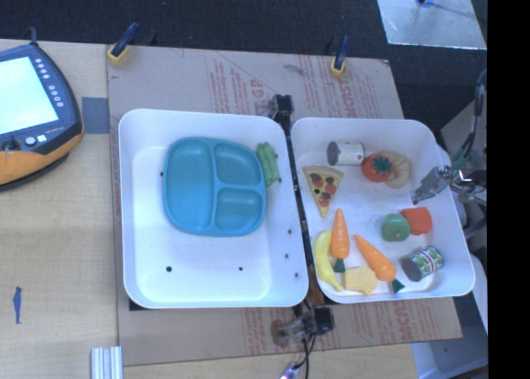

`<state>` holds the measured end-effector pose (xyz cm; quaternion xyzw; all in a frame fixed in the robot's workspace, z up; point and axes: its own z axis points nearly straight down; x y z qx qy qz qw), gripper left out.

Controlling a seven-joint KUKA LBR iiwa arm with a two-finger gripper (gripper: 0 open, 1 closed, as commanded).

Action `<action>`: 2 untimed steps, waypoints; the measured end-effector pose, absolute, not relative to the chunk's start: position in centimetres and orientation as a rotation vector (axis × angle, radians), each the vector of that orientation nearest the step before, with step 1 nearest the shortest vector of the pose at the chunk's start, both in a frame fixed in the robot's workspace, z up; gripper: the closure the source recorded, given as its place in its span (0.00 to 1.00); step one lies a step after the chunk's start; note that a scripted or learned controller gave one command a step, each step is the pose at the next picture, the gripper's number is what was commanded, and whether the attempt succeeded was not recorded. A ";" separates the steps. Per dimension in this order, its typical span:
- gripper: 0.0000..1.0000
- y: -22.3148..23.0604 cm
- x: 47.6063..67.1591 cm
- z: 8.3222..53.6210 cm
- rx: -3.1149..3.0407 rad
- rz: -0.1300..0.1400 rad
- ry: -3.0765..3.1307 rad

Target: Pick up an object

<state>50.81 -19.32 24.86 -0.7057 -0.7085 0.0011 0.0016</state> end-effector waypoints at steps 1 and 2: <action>0.00 -15.7 50.6 9.1 -2.212 0.005 -2.225; 0.00 -9.6 54.5 9.2 -2.210 0.005 -2.229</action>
